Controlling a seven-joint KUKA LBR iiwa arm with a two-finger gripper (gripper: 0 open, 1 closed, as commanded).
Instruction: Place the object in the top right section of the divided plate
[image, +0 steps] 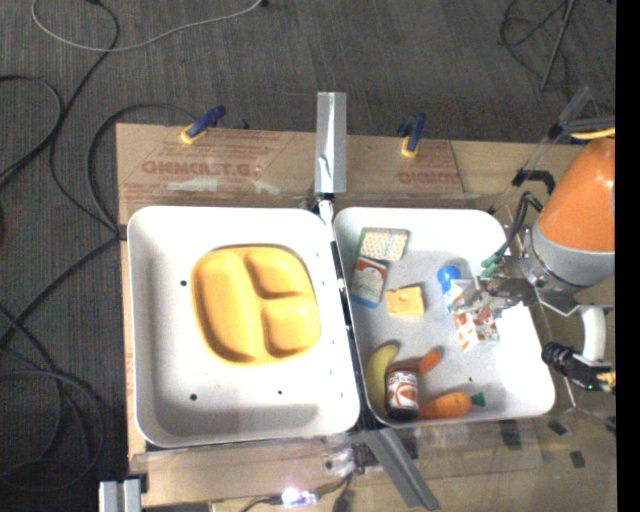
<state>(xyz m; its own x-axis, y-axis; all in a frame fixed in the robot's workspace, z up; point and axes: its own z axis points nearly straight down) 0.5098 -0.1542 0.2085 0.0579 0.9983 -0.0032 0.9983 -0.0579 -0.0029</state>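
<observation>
A yellow divided plate (258, 302) lies in the left bin (160, 400); its top right section (280, 272) holds nothing. My gripper (487, 292) hangs over the right side of the right bin (520, 395). It is just above a small white and orange packet (474, 327) and beside a blue bottle (450, 277). Whether it touches either one is unclear at this angle.
The right bin also holds a cracker box (384, 244), a small carton (367, 281), a cheese wedge (405, 301), a banana (379, 366), a red can (402, 391), a small carrot (430, 361) and a larger carrot (447, 404). A metal divider (330, 150) stands behind the bins.
</observation>
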